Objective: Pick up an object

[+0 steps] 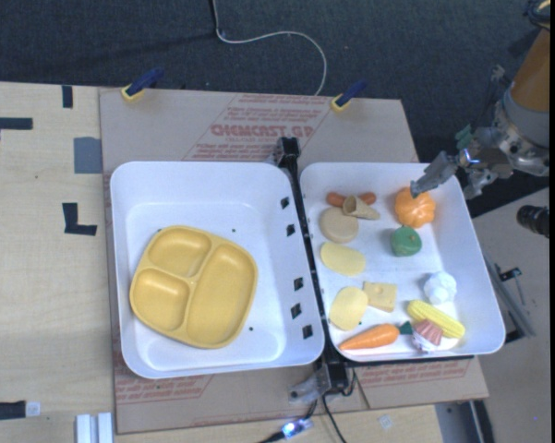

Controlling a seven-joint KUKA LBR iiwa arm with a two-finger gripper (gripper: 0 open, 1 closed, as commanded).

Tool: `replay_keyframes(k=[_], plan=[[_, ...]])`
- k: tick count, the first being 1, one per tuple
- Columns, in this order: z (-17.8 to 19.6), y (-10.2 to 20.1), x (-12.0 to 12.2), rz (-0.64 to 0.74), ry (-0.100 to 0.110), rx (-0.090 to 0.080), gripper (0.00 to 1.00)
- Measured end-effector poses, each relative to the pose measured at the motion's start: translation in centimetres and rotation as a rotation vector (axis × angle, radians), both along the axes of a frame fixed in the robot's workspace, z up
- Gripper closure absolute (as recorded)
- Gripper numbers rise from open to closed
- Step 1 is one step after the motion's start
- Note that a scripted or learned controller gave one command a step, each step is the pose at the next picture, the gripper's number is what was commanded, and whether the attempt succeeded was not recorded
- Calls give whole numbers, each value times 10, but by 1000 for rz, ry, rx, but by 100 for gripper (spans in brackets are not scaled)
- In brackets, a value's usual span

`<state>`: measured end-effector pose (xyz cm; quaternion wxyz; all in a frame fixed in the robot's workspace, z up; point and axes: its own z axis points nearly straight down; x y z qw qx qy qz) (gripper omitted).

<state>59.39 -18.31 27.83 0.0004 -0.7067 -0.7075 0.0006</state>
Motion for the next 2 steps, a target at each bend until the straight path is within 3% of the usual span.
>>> replay_keyframes(k=[1,2], plan=[[-64,50,-72,0,10,5,0],[-97,161,-113,10,8,6,0]])
